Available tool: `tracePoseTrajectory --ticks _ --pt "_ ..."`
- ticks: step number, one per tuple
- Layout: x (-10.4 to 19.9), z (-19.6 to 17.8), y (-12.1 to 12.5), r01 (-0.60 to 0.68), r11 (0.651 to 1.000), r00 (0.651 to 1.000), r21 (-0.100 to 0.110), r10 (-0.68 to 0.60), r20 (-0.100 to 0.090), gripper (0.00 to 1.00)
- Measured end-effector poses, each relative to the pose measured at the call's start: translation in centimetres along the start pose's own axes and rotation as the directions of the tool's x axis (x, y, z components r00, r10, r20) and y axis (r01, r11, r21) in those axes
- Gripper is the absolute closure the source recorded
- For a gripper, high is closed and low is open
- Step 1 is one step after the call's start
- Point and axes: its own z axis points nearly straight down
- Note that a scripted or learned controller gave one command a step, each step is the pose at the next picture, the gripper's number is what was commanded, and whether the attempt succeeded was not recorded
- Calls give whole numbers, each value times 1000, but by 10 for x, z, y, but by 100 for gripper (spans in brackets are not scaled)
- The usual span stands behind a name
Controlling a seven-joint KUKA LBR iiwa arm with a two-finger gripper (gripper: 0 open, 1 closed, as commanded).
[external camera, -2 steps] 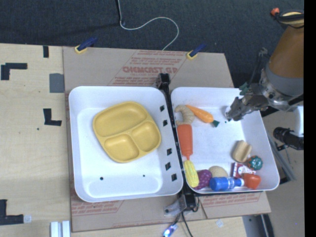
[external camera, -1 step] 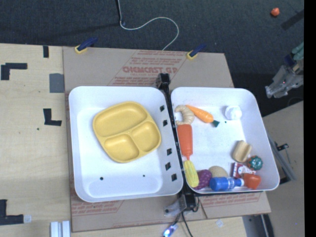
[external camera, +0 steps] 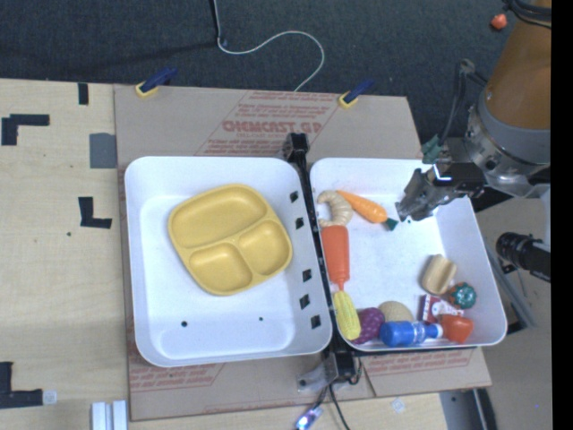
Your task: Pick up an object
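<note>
Hand [external camera: 414,206] above right bin [external camera: 466,231], just beside small carrot [external camera: 365,208] — finger opening impossible to tell, nothing visibly held. Best lowered straight, centred over carrot — away from the wall.

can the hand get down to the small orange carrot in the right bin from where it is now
Probably yes: the hand hovers just right of the small carrot, nothing lies on top of it, though a pale curved toy touches its left end.

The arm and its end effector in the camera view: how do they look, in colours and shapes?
The arm is thick and rounded, with an orange band above a grey wrist section. Below it sits a darker metal block with thin black cables beside it. The end effector is small, dark and angular.
</note>
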Motion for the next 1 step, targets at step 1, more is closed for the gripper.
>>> tracePoseTrajectory --ticks 1 --pt "64 -30 1 0 1000 1000 -13 0 1 100"
